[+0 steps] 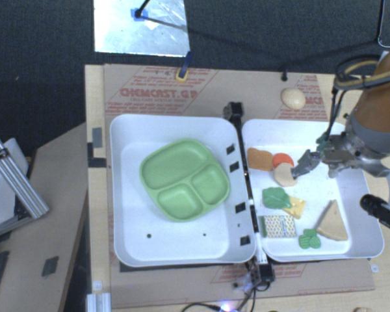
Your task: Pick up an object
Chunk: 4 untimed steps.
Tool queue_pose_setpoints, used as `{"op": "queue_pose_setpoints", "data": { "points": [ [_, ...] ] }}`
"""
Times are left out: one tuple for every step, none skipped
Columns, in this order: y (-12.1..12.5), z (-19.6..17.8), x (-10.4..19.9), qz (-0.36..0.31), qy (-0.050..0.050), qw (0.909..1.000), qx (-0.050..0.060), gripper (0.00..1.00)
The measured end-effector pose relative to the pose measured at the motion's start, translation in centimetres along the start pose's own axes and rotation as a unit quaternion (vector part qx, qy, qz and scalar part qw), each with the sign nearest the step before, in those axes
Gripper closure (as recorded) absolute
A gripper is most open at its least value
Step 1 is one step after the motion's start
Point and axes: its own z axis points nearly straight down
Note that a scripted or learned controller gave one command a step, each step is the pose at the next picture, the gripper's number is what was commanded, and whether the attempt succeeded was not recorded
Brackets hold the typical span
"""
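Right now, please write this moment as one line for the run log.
stage: approach | gripper: low in right bin, beside round beige piece | held: nothing seen | left bin: green divided plate

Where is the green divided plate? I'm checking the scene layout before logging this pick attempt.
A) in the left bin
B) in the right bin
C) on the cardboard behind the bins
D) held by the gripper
A: the green divided plate lies flat in the left bin.
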Motion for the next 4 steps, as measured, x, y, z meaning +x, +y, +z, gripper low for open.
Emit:
{"op": "queue_pose_setpoints", "data": {
  "points": [
    [0.2,-0.5,0.0,-0.001,-0.001,1.0,-0.005,0.0],
    [0.4,5.6,-0.6,0.0,-0.001,1.0,-0.002,0.0],
    [-0.3,10.1,-0.7,0.0,0.0,1.0,-0.002,0.0],
    [-0.3,14.3,-0.2,0.0,0.0,1.0,-0.003,0.0]
  ]
}}
